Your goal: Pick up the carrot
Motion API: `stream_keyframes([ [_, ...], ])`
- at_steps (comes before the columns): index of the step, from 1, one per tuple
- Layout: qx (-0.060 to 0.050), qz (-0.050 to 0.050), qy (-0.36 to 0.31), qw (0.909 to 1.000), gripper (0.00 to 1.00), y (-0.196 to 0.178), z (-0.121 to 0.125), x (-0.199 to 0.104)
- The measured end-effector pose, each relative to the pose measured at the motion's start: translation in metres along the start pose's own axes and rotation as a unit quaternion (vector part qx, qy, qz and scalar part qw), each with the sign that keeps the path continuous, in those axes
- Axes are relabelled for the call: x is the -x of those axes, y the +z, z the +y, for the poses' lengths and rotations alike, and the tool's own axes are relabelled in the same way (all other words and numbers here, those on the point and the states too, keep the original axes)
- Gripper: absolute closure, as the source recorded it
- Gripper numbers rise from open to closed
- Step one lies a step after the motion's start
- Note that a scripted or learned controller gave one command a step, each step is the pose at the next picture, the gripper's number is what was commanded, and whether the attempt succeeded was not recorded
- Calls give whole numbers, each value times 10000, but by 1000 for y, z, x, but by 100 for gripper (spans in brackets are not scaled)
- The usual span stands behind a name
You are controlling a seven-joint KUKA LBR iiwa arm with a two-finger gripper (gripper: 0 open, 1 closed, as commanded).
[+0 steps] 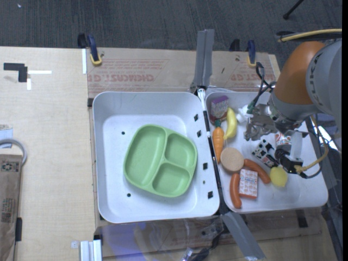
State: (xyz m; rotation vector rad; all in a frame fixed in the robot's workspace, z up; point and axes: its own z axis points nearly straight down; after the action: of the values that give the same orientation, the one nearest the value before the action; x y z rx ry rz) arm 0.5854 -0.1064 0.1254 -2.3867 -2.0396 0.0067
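Carrot: I see the carrot (218, 141) lying in the right bin (312, 197), close against its left wall, green top pointing up the view, between the banana (231, 123) and the round beige disc (232, 159).
Gripper: my gripper (255, 129) hangs over the middle of the right bin, well to the right of the carrot and apart from it.
Fingers: I cannot tell how far apart they stand; I see nothing held.
Other right-bin items: two sausages (256, 170), a small printed box (248, 184), a lemon (278, 176), a purple cup (219, 106).
Left bin: the left bin (106, 162) holds a green divided plate (161, 160).
Counter: the counter (43, 124) is light wood.
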Motion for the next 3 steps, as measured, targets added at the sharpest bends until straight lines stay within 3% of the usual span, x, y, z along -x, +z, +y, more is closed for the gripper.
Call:
stream_keyframes([
  [1,8,2,1039,9946,100,-66,-9,-91],
  [2,-6,1,1773,9842,100,-65,-70,-144],
  [3,-10,1,3218,9468,100,-65,-130,-122],
])
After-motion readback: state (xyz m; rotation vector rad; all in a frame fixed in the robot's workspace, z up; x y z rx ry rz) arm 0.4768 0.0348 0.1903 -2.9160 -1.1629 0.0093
